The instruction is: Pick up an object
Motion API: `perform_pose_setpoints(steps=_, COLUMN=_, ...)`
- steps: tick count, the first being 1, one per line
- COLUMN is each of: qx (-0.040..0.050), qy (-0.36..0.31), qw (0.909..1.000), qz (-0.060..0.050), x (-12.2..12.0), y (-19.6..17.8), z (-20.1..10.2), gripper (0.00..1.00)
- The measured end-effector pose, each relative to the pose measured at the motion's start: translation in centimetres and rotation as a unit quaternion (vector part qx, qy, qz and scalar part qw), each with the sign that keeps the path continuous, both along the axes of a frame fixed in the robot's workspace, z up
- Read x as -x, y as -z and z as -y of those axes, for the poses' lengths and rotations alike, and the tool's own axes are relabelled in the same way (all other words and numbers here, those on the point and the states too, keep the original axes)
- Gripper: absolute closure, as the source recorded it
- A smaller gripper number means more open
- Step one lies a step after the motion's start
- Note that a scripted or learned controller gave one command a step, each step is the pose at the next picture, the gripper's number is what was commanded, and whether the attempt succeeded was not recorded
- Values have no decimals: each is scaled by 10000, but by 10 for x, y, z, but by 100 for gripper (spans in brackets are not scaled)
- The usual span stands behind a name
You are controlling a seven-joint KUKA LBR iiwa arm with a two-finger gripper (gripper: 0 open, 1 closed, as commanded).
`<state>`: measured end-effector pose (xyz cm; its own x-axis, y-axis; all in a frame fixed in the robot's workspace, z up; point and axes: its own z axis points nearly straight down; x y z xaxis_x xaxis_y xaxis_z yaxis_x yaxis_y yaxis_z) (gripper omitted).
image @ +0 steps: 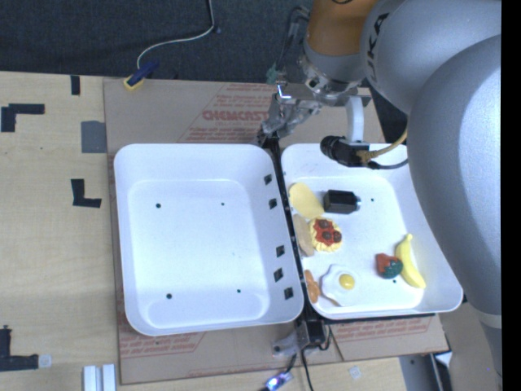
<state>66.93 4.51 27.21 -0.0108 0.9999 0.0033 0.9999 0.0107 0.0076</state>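
Observation:
Several toy foods lie in the right bin (pixel 423 300): a pale yellow piece (pixel 303 199), a black block (pixel 340 201), a red-topped pizza slice (pixel 326 235), a fried egg (pixel 340 282), a small orange piece (pixel 311 286), a red and teal item (pixel 388 265) and a banana (pixel 409 261). My gripper (pixel 275 127) hangs at the far end of the divide between the two bins, away from all of these objects. Nothing shows in its grasp.
The left bin (pixel 130 218) sits beside the right one on a cardboard sheet (pixel 187 112). A black cable fitting (pixel 342 150) hangs over the right bin's far edge. The big grey arm (pixel 456 137) covers the right side. A white cable with a blue-yellow end (pixel 140 75) lies behind the bins.

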Motion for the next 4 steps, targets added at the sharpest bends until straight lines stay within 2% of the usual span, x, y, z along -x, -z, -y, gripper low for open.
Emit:
perform_pose_setpoints(steps=1, qx=25, qy=42, qw=10000, qz=-57, x=2, y=49, z=3, gripper=100)
perform_pose_setpoints(steps=2, qx=25, qy=56, qw=10000, qz=-47, x=1, y=56, z=23, gripper=100)
perform_pose_setpoints(steps=4, qx=24, qy=46, qw=10000, qz=-52, x=1, y=80, z=10, gripper=100)
